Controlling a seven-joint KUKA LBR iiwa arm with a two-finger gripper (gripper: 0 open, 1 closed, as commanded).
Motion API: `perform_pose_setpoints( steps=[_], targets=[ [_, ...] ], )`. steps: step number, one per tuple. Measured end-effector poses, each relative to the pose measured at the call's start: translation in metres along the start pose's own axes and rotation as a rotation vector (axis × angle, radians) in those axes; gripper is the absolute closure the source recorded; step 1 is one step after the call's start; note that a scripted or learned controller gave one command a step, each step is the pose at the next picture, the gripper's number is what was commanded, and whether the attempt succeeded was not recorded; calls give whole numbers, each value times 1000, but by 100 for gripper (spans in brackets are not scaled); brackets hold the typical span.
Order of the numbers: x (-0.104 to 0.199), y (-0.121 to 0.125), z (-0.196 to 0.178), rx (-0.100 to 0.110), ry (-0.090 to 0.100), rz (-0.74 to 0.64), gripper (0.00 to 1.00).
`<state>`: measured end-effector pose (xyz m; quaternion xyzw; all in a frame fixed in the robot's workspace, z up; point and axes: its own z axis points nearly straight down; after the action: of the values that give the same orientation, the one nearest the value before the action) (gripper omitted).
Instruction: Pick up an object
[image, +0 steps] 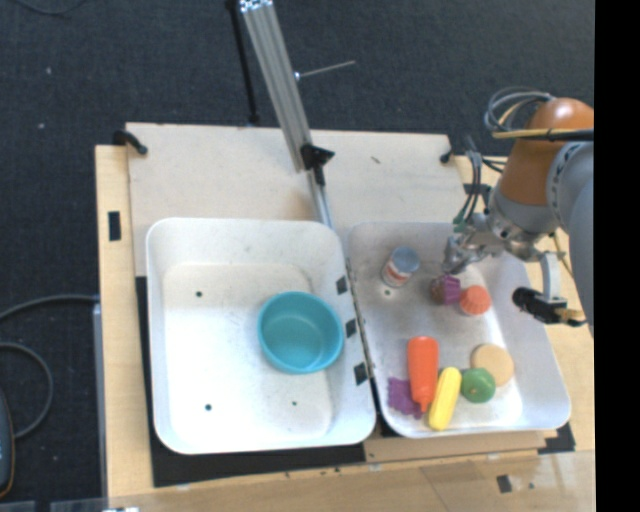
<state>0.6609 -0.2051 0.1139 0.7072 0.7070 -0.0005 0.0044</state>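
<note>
My gripper (457, 262) hangs low over the back of the right bin (545, 400), pointing down just above a small purple object (445, 290) and an orange-red ball (475, 300). A small grey-blue can with an orange base (401, 266) lies to the gripper's left. Toward the bin's front lie an orange cylinder (422, 367), a yellow banana-like piece (445, 397), a green round object (478, 385), a tan disc (493, 362) and a purple piece (402, 397). Nothing shows between the fingers.
The left bin (200, 420) holds a blue bowl (299, 332). A slanted metal pole (285, 90) rises from the bench behind the bins. The bench edge and dark floor surround both bins.
</note>
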Motion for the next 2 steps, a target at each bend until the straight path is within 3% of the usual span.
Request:
perform_pose_setpoints(
  steps=[2],
  targets=[
    [-14,0,-110,-4,4,0,100]
  ],
)
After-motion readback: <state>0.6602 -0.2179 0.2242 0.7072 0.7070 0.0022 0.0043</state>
